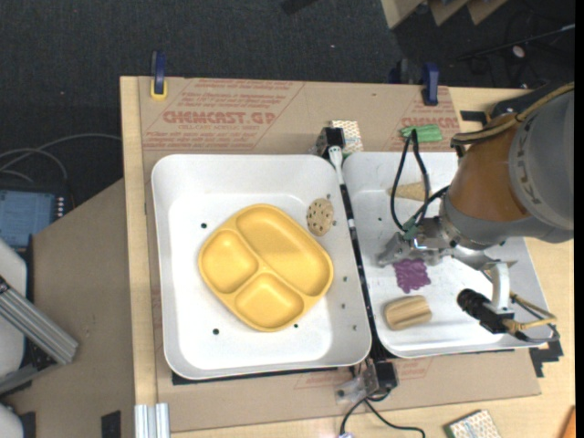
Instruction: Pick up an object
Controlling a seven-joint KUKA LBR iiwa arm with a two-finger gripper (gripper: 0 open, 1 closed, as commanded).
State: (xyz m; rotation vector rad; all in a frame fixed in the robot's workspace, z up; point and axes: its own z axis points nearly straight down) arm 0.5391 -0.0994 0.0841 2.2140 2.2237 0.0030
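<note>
My gripper hangs low over the right bin, reaching in from the right under the grey and orange arm. Directly below it and touching or nearly touching lies a purple, lumpy thing. A tan, roll-shaped piece rests closer to the bin's front edge. Behind the gripper, a tan wedge peeks out near the cables. In the left bin sits a yellow divided plate, with a small speckled cookie at its upper right.
The two bins meet along a dark rim just left of the gripper. Black cables loop above the right bin. A green object lies on the cardboard behind the bins.
</note>
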